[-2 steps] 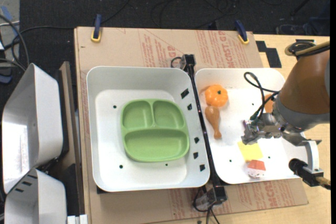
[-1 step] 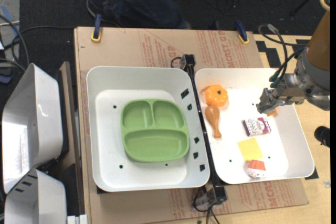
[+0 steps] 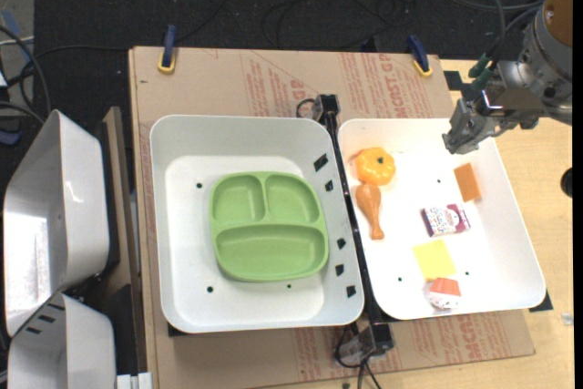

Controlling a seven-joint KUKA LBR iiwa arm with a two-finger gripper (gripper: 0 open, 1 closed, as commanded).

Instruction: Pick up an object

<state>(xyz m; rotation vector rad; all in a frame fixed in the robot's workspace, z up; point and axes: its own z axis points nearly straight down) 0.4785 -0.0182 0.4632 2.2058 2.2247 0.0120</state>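
Observation:
The right bin (image 3: 510, 287) holds several small items. An orange pumpkin-shaped toy (image 3: 375, 166) sits at its upper left, with a tan drumstick (image 3: 370, 208) just below it. An orange block (image 3: 467, 182) lies toward the right, a purple-and-white packet (image 3: 445, 220) under it, a yellow square (image 3: 434, 258) lower down, and a red-and-white piece (image 3: 443, 291) near the front rim. My gripper (image 3: 460, 134) hangs over the bin's upper right part, above the orange block, and nothing shows between its fingers.
The left bin (image 3: 173, 223) carries a green divided plate (image 3: 270, 226). Black clips line the wall between the two bins. Blue-and-yellow clamps (image 3: 167, 50) hold the cardboard base at the back. White boxes (image 3: 50, 214) stand at the far left.

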